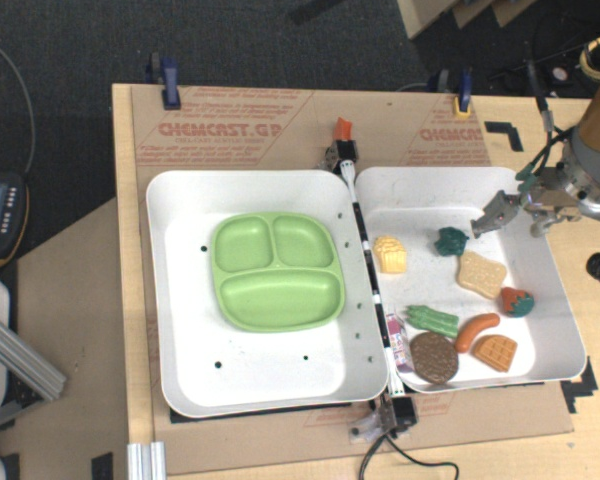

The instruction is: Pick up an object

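The right bin [420, 190] holds several toy foods: a yellow corn piece [389, 254], a dark green broccoli [451, 240], a tan bread slice [481, 274], a red and teal strawberry [517, 301], a green pickle [432, 319], an orange sausage [477, 330], an orange waffle [495, 351] and a brown patty [434, 356]. My gripper [516, 218] hangs over the bin's upper right part, just right of and above the broccoli. Its fingers stand open with nothing between them.
The left bin [180, 298] carries a green divided plate [277, 271]. A pink wrapper [397, 340] lies against the right bin's left wall. Clamps [342, 148] sit at the bins' far junction. The grey arm [590, 168] enters from the right.
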Tool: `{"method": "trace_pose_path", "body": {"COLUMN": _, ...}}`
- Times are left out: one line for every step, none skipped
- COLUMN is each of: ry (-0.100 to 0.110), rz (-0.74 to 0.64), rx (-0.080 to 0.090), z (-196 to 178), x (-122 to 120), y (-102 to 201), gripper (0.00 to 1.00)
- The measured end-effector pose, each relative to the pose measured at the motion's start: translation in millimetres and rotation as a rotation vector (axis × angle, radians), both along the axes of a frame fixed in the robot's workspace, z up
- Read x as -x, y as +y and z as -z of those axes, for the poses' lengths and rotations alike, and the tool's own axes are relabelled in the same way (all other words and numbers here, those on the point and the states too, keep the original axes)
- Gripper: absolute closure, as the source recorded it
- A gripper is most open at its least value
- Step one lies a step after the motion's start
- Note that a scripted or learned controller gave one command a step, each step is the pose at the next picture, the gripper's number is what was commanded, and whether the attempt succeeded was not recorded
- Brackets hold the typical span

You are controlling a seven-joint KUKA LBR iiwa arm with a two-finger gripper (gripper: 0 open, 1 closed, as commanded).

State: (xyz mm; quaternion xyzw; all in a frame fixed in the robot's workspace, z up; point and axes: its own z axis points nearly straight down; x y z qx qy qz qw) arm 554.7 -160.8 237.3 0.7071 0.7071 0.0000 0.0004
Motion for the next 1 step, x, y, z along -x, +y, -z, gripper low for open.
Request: {"method": "trace_pose_path", "body": {"ry": 0.009, "rz": -0.002, "rx": -0.003, "z": 91.5, "x": -22.5, "y": 4.4, "gripper": 0.00}}
